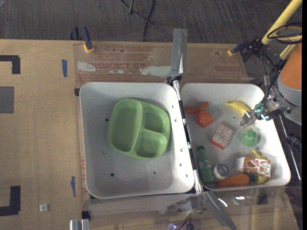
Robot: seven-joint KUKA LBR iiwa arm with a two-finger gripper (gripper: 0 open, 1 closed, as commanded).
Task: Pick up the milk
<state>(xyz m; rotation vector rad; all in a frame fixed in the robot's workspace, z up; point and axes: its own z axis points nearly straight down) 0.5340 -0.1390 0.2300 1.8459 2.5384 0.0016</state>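
A brown cardboard-covered bench (38, 143) carries two shallow white bins side by side, the left bin (91, 176) holding a green divided plate (139, 128). Taking the right bin (278, 143) as landmark: in its near right corner lies the milk (254, 166), a small carton on its side, white at one end with an orange-brown printed face, touching a carrot (235, 180) along the near wall. Left of it sit a can (221, 169) and a green bottle (204, 163). Mid-bin are a red-and-white box (221, 135) and a green cup (249, 138). Farther back lie a tomato (205, 119) and a banana (238, 107). The claw (249, 118) hovers by the banana; whether it is apart or together I cannot tell.
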